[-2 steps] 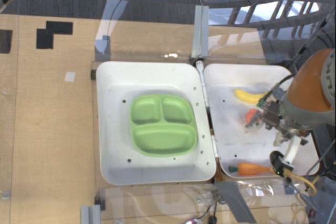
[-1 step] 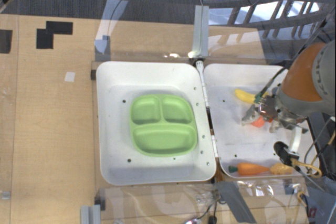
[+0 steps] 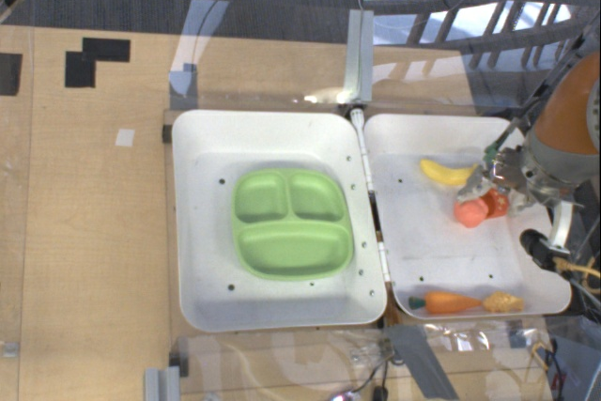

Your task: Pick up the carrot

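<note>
The carrot (image 3: 451,302) is orange with a small green stub at its left end. It lies flat along the front wall of the right bin (image 3: 413,239). My gripper (image 3: 495,176) is over the right part of that bin, well behind the carrot and apart from it. It hangs just above a red-orange rounded object (image 3: 474,208) and next to a yellow banana (image 3: 444,172). The grey wrist and orange band (image 3: 570,122) hide the gripper's upper part.
A golden-brown lumpy item (image 3: 504,301) lies just right of the carrot, by the front wall. The left bin (image 3: 202,230) holds a green divided plate (image 3: 291,223). A metal divider (image 3: 369,202) runs between the bins. Cables (image 3: 563,263) hang at the right edge.
</note>
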Controlling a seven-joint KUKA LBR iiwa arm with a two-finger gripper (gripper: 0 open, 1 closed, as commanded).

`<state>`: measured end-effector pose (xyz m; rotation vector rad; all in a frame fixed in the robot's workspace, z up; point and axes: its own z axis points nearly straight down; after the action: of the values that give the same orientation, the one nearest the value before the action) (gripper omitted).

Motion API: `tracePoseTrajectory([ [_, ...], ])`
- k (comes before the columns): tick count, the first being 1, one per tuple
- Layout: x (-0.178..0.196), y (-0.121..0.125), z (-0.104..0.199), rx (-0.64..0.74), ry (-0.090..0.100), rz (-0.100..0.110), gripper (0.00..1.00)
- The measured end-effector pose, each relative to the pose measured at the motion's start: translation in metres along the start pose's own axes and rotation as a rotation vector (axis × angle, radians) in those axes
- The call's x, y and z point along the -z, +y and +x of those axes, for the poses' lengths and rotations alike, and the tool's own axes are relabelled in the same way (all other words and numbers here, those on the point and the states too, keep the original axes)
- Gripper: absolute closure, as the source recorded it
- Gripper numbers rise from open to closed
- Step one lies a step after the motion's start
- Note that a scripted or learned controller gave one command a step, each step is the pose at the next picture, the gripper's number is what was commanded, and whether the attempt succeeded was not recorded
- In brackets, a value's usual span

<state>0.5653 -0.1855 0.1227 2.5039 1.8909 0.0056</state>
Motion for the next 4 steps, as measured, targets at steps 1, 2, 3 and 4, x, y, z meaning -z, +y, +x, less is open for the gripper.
tracePoseTrajectory([
  [1,0.031,0.029,0.020,-0.067,0.000,0.001,0.00],
  [2,-0.002,-0.037,0.030,0.211,0.001,0.003,0.00],
  [3,0.036,-0.055,-0.015,0.162,0.000,0.001,0.00],
  [4,-0.033,-0.048,-0.008,-0.281,0.002,-0.005,0.00],
])
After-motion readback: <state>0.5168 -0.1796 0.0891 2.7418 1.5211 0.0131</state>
